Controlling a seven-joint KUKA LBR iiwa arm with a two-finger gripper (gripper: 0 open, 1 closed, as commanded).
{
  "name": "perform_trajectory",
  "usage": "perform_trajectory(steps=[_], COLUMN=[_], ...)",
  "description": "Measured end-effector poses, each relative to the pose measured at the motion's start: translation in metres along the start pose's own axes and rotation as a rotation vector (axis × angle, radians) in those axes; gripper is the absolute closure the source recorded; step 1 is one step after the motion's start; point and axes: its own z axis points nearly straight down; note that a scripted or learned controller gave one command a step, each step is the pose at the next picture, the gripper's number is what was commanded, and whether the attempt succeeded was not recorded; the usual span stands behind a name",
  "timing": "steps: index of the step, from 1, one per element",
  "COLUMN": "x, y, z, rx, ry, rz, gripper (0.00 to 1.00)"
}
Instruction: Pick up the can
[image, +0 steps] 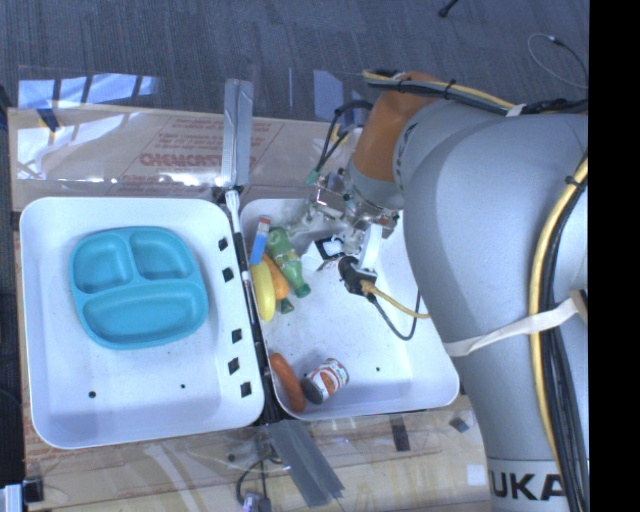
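Note:
The can lies on its side near the front edge of the right bin; it is small, with a red and white label. My gripper hangs over the back of that same bin, well behind the can and apart from it. It is close to a green bottle. The wrist and cables hide the gripper's tip.
An orange carrot-like piece lies just left of the can. A yellow banana and a blue and red marker sit by the right bin's left wall. The left bin holds a blue divided plate. The grey arm covers the right side.

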Motion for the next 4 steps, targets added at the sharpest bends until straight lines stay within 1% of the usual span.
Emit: perform_trajectory(steps=[1,2,3,4], x=[-0.057,-0.117,-0.094,-0.073], y=[0.017,-0.1,-0.056,-0.118], z=[0.002,-0.023,-0.088,0.01], rx=[0.004,0.033,0.03,0.034], ry=[0.004,-0.005,-0.002,0.002], rz=[-0.017,0.278,0.065,-0.16], gripper=[0.0,0.0,0.0,0.0])
